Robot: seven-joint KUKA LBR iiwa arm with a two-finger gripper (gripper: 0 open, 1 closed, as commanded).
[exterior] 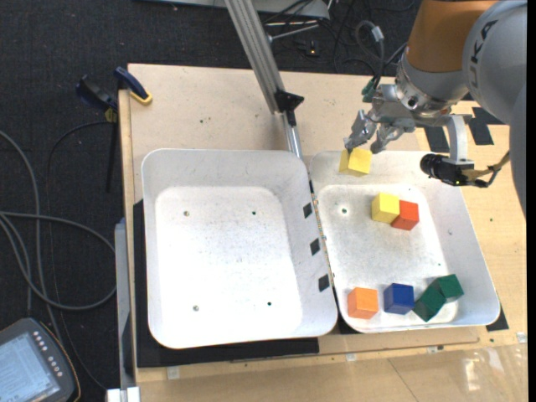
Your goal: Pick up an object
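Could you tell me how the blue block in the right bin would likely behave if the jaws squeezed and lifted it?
The blue block looks rigid with flat faces, so it probably grips squarely and won't roll. It seems small, likely light. Neighbours crowd both sides, possibly hampering entry.

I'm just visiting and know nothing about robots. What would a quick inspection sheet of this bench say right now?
Surface: wooden bench carrying a left bin and a right bin, both white and shallow.
Job's things: a yellow block sits at the gripper's tips, above the right bin's far rim; whether it is truly gripped is unclear. In the right bin: another yellow cube touching a red cube, plus an orange cube, a blue cube and two green blocks along the near edge.
Clutter: a blue and yellow clamp at the bench's far left corner.
Grippers: gripper over the far edge of the right bin.
Cables: black cables on the floor, left.
Surroundings: metal pole, a pendant screen.
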